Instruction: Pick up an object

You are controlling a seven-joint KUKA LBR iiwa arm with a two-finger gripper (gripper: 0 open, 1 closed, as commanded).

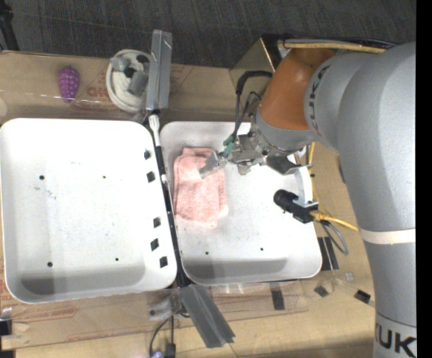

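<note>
A pink folded cloth [198,186] lies in the right bin [275,252], against its left wall. My gripper [214,162] hangs over the cloth's upper right corner, its grey fingers pointing left and down from the wrist at the bin's upper middle. The fingertips sit just at or above the cloth's edge; nothing shows between them. The grey arm with its orange band [294,88] reaches in from the right and covers the bin's upper right corner.
The left bin [74,207] lies beside the right one, with a divider rail and black clips between them. A purple object [69,82] and a white roll [128,79] sit on the bench behind the left bin. A black fitting with a yellow cable [298,206] is at the right bin's right edge.
</note>
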